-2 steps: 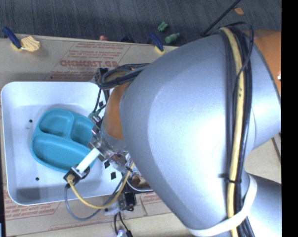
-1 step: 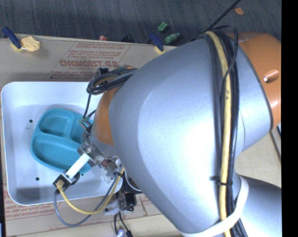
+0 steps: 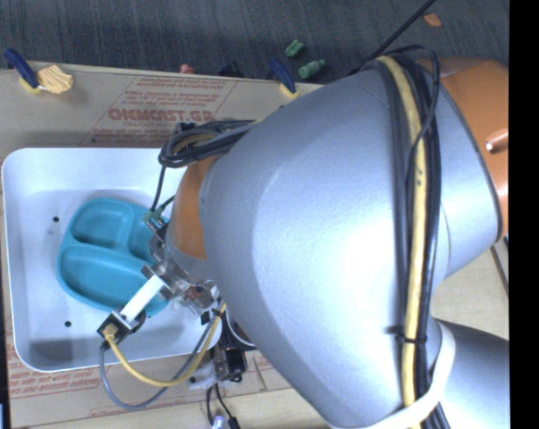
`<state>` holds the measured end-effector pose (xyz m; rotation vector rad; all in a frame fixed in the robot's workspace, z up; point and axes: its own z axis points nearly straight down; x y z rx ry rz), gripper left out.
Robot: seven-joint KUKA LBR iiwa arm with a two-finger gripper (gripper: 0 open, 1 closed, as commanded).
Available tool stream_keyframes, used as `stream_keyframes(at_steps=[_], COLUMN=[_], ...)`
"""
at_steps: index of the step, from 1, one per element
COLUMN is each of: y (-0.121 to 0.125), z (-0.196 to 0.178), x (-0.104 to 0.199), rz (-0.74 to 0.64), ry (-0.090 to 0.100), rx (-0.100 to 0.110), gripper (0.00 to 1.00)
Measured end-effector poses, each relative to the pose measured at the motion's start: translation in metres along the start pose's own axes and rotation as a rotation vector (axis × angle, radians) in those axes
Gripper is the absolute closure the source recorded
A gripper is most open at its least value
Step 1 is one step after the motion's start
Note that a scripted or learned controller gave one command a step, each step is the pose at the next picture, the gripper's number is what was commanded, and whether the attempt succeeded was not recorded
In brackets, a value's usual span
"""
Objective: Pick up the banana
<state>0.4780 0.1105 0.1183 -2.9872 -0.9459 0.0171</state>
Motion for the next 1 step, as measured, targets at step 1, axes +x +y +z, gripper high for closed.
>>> stream_keyframes(at_steps=[1], y=[-0.0465], z=[-0.0436], x=[0.0402], rz=[0.159], ry=[0.004], rx=[-0.006], gripper=[1.0])
